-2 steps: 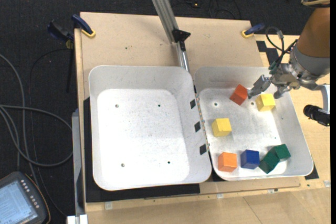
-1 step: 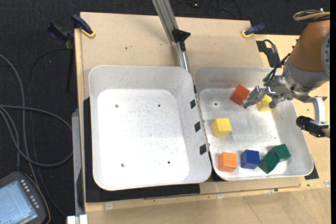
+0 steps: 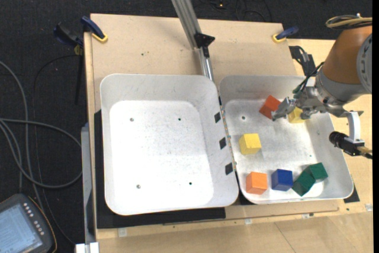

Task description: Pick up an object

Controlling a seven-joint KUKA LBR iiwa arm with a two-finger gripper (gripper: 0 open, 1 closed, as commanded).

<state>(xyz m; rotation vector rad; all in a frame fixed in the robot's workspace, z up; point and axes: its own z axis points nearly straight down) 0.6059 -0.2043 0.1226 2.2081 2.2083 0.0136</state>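
My gripper is low in the right bin, near its far right part. A small yellow block shows partly from under the gripper, and the rest of it is hidden. A red-orange block lies just left of the gripper, close to it. A larger yellow block sits in the middle left of this bin. Along the near edge lie an orange block, a blue block and two green blocks.
The left bin stands beside the right one, their rims meeting at the middle. A slanted metal pole crosses the bench at the back. Clamps hold the bench's far corners.
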